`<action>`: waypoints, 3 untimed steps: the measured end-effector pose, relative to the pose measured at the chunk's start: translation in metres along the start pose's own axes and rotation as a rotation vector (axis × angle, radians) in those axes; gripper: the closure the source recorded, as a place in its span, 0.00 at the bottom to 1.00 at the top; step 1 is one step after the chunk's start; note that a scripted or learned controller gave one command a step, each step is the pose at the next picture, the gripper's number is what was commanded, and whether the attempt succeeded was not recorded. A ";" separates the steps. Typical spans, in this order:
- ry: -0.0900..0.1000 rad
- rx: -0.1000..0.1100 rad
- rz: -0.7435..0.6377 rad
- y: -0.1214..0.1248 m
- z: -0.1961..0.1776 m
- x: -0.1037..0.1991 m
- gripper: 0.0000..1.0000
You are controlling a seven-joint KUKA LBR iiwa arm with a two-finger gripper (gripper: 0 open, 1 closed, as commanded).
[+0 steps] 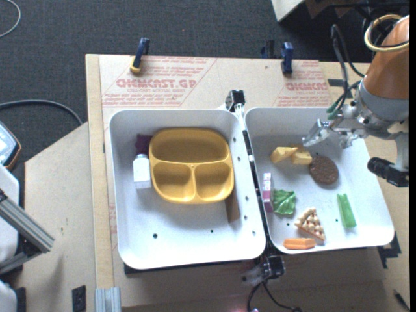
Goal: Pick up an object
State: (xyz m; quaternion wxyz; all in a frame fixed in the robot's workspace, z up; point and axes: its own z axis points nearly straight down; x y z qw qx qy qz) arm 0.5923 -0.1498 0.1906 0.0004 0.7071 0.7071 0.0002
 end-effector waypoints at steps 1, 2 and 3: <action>0.002 0.007 0.000 -0.006 0.044 0.002 0.00; 0.000 0.001 -0.001 -0.006 0.106 0.003 0.00; -0.001 -0.004 0.001 -0.004 0.103 0.002 0.00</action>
